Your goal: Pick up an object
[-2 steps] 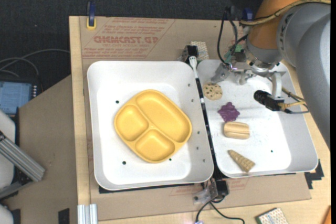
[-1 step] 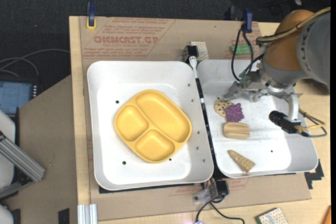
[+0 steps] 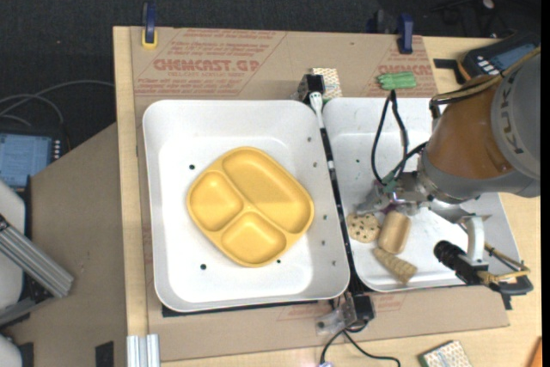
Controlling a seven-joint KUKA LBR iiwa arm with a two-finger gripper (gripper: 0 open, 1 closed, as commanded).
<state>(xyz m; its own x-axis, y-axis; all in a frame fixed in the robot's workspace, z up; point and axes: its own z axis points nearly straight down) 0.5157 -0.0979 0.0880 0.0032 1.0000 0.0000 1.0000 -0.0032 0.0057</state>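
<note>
The gripper [image 3: 388,200] hangs low in the right bin [image 3: 361,133], apparently directly above a tan cylinder [image 3: 394,231] whose long axis runs toward the bin's near edge. A cookie [image 3: 363,227] lies just left of that cylinder. Jaw state cannot be told.

On my bench [image 3: 215,56], red print ran across the brown board behind the bins. Behind the left bin I could read "CHEMCAST" and what looked like "G.P" in large letters, with smaller lines above and below too fine to make out. The same print repeated behind the right bin, cut short there.
</note>
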